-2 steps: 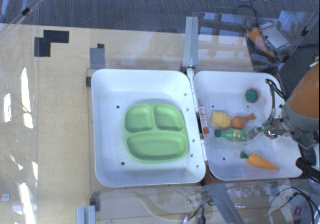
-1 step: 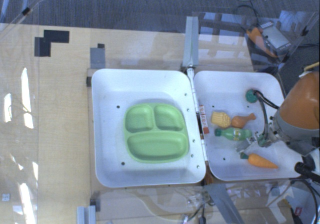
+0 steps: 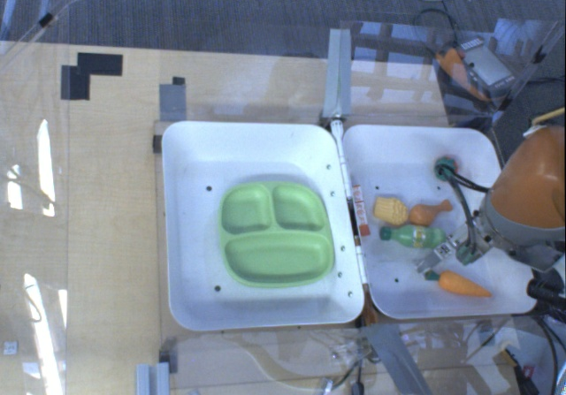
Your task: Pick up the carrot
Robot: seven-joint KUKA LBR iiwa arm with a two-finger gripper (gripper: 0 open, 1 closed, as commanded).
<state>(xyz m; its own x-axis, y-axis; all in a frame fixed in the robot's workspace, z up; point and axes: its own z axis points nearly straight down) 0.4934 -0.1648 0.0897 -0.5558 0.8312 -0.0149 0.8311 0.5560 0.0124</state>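
Fingers [image 3: 445,251]: slightly parted, holding nothing | carrot [image 3: 463,284]: lying just below them, right bin [image 3: 416,141]

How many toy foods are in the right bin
4: corn, chicken drumstick, green bottle mid-bin, carrot near the front. The arm may hide others.

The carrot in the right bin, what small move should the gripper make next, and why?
Probably ease the gripper a little down-view and lower it over the carrot. The carrot lies flat on the right bin's floor just below the gripper, apart from the green bottle, and nothing shows between the fingers yet.
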